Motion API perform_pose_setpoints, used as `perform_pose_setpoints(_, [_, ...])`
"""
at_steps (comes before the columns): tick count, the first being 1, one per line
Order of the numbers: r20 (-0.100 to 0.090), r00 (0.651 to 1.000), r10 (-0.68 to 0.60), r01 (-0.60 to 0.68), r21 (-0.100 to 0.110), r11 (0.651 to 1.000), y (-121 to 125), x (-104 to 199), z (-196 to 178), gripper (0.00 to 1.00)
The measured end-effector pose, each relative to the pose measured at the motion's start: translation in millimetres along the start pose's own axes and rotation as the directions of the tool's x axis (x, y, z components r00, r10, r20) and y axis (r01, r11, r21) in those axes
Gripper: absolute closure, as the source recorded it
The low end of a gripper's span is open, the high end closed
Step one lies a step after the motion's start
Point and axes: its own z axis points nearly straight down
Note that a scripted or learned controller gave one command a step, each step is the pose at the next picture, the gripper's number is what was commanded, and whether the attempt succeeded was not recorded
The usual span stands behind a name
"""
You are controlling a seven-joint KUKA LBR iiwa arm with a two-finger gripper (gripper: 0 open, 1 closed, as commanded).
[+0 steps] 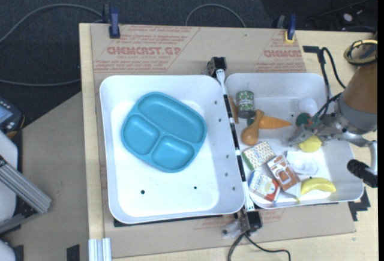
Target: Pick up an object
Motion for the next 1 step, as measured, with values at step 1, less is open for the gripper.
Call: perform_pose_setpoints(1, [0.004,1.0,0.001,-0.001,-0.003,1.0,1.0,-1.1,-10.8,1.0])
